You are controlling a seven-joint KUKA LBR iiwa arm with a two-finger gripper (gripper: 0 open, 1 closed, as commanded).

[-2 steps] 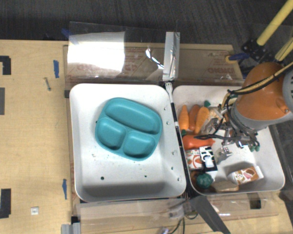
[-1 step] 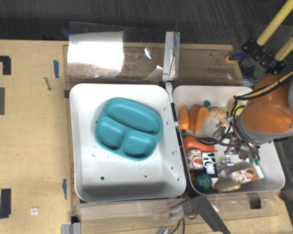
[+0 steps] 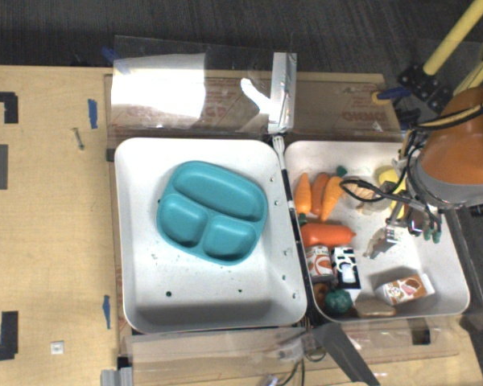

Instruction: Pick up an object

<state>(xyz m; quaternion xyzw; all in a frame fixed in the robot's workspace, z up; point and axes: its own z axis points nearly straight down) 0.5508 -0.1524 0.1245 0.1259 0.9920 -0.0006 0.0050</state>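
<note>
Left bin: one teal divided plate, centred.

Right bin: carrots at ten o'clock; a red-orange piece just below; black-and-white packets and a dark green item towards seven o'clock; a small carton at five o'clock.

Gripper: over the right bin's middle, above bare floor; fingers' state cannot be told.

Handling note: the carton lies apart from the crowded left edge, judged the easiest pick. Centre over it, descend straight, close across its narrow side.
</note>
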